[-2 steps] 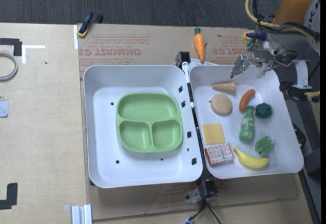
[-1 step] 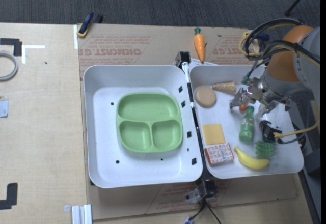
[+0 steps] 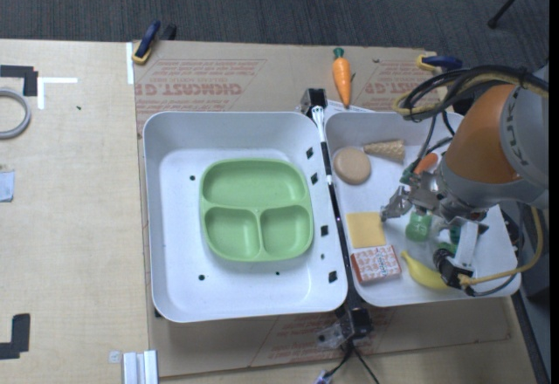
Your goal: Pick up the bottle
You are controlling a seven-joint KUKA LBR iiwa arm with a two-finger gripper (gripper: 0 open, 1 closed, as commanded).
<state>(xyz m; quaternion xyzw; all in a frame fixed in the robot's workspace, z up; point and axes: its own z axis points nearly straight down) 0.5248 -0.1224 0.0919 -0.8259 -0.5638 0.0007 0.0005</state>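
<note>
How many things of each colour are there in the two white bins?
Green: 2, the divided plate and the bottle under the claw
Yellow: 2, the cheese slice and the banana
Tan: 2, the round cookie and the cone
Red and white: 1, the little box
Total: 7

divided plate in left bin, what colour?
Light green, the divided plate, plain with no pattern; clear in the camera view.
</note>
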